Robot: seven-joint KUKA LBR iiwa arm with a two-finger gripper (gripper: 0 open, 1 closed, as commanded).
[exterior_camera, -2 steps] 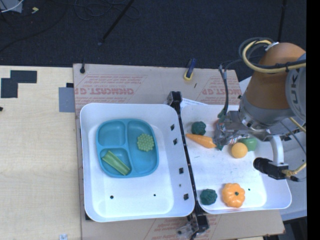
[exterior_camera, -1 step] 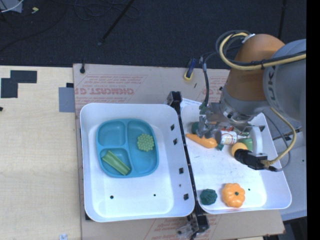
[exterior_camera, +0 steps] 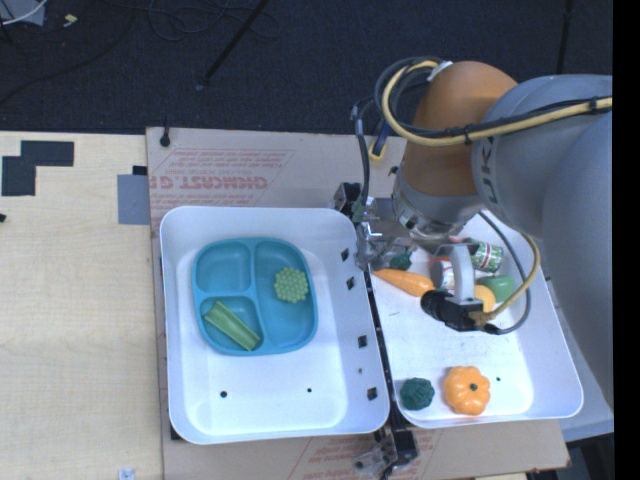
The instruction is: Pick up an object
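Right bin: carrot just beside end effector, perhaps touching.

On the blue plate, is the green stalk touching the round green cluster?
Apart. The camera view shows the green stalk in the lower-left compartment of the blue plate, the round green cluster in its right one, a raised ridge between them.

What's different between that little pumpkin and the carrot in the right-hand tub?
The pumpkin is round and ribbed; the carrot is long and tapered. The pumpkin sits near the front rim beside a dark green lump; the carrot lies farther back. Both are orange, in the right bin.
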